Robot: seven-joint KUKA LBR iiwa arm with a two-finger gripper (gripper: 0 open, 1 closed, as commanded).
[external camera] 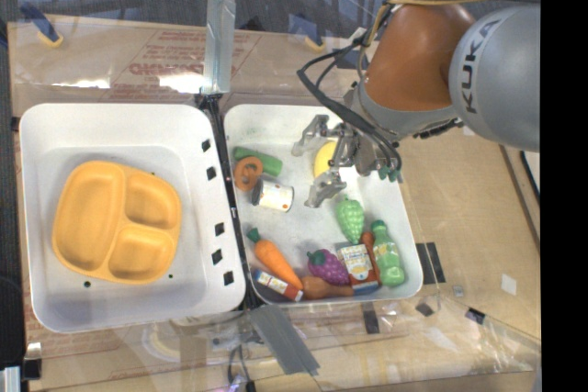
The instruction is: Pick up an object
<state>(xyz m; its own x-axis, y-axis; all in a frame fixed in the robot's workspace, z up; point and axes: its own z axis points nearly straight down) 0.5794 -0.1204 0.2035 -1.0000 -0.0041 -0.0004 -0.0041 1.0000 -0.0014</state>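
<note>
Two shallow white bins (119, 119) lie before us: a yellow divided plastic plate (115, 220) left, toys right. Our gripper (320, 162) hangs open above a yellow banana-like toy (323, 159), its axis unclear.

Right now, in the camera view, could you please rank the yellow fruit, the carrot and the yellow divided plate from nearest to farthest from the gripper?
From the gripper:
1. Yellow fruit, right bin, directly under the fingers.
2. Carrot, same bin, toward its lower left.
3. Yellow divided plate, in the left bin.
</note>
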